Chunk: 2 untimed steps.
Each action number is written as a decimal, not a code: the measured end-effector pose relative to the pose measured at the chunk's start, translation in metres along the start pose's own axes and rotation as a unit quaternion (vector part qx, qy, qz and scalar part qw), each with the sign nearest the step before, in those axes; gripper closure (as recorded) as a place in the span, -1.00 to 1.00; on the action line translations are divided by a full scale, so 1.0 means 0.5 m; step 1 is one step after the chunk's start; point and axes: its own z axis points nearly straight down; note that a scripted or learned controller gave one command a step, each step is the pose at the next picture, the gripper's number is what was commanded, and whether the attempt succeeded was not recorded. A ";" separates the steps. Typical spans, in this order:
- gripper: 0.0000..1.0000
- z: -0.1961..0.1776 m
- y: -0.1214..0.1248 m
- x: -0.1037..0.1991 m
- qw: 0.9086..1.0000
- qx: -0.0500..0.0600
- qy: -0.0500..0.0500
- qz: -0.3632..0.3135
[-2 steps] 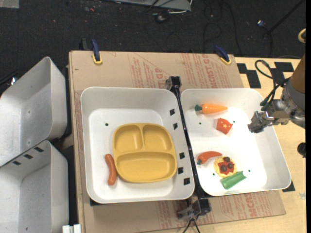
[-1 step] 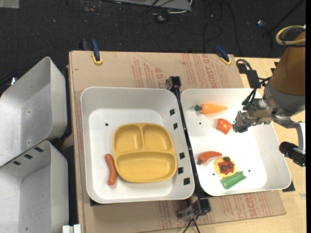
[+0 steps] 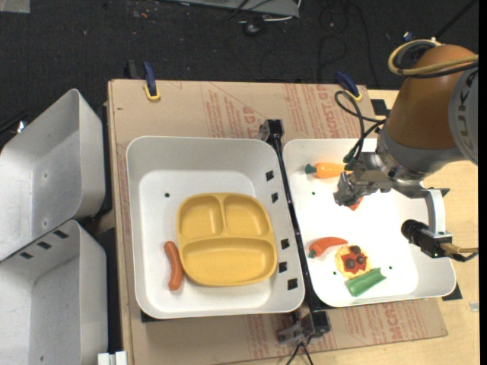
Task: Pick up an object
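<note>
My gripper (image 3: 349, 195) hangs over the upper middle of the right bin (image 3: 434, 284). A small red scrap (image 3: 354, 205) shows right at its tip; whether it is held I cannot tell. An orange carrot (image 3: 327, 170) lies just up and left of the gripper. Lower in the same bin lie a red chili pepper (image 3: 326, 244), a yellow pizza slice with red and dark toppings (image 3: 351, 260) and a green pepper piece (image 3: 365, 281).
The left bin (image 3: 144, 204) holds a yellow divided plate (image 3: 226, 239) with a brown sausage (image 3: 173, 265) beside its left edge. A black divider (image 3: 285, 204) runs between the bins. Two tilted white bins (image 3: 46, 173) stand off the bench's left side.
</note>
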 end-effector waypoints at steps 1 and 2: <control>1.00 0.003 0.038 0.099 1.000 -0.002 0.000 -0.002; 1.00 0.022 0.038 0.194 1.000 0.000 0.000 -0.001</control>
